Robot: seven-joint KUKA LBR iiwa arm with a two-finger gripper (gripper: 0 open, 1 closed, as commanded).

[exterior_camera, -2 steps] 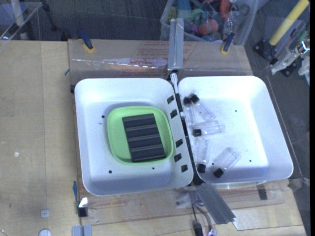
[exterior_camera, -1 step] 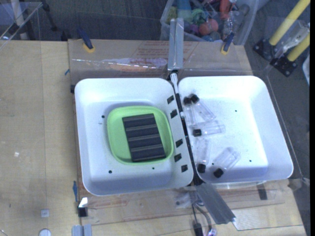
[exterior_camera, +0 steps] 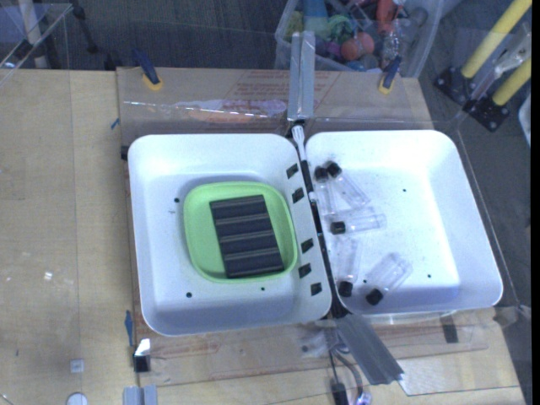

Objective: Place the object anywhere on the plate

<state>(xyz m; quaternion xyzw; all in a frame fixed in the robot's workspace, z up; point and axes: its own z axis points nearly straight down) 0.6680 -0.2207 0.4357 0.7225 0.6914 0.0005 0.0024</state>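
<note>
- Whether the pincer is open, closed or gripping anything, I cannot tell from where I stand.
- Two shallow white bins sit side by side on the wooden bench (exterior_camera: 51, 226), meeting along a dark seam in the middle.
- The left bin (exterior_camera: 152, 226) holds a light green square plate (exterior_camera: 198, 243) with rounded corners, lying flat near the bin's centre.
- A dark ribbed rectangular block (exterior_camera: 246, 236) lies flat on the plate, well inside its rim, its long side running slightly askew to the plate's edges. Four raised bands cross its top.
- The right bin (exterior_camera: 439, 209) holds several clear plastic vials with black caps, all lying on their sides and gathered in the half nearest the seam.
- One vial (exterior_camera: 342, 188) lies at the far end of the group; a second vial (exterior_camera: 361, 223) lies crosswise just below it.
- A third vial (exterior_camera: 348, 264) lies close along the seam, and a fourth vial (exterior_camera: 388, 270) lies tilted just beside it, towards the bin's middle.
- A metal strip (exterior_camera: 301, 74) runs away from the far end of the seam.
- Beyond the bench stands a clear tub of coloured toys (exterior_camera: 354, 19), and a blue clamp (exterior_camera: 150, 76) grips the bench's far edge.
</note>
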